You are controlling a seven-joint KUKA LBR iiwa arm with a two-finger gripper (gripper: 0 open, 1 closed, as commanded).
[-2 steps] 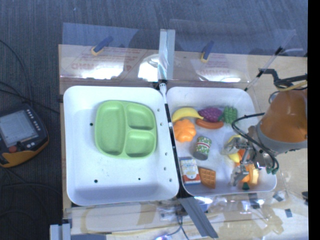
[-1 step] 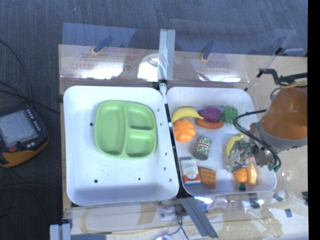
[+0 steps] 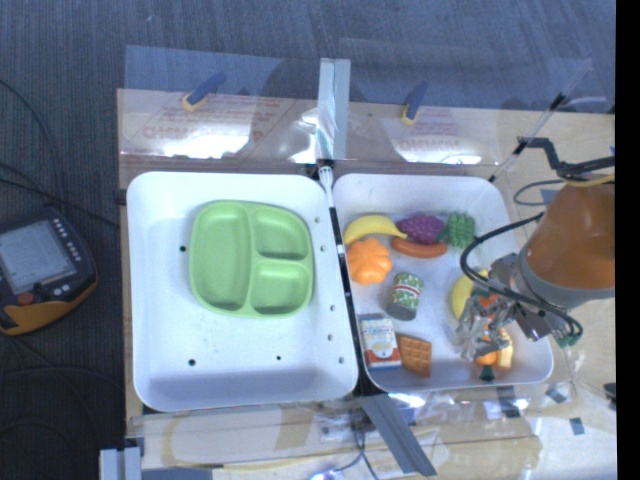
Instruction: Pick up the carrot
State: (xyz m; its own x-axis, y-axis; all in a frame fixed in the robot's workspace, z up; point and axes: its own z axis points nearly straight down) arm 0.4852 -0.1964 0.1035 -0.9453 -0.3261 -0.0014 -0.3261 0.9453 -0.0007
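Observation:
The carrot is a small orange piece with a green tip. It lies in the front right corner of the right bin. My gripper is low over that corner, right on top of the carrot, and covers its upper part. The grey arm with its orange band reaches in from the right edge above the bin.
The right bin also holds a banana, purple grapes, broccoli, a red-orange sausage-like piece, an orange pepper, a can, a carton and a waffle. A green divided plate lies in the left bin.

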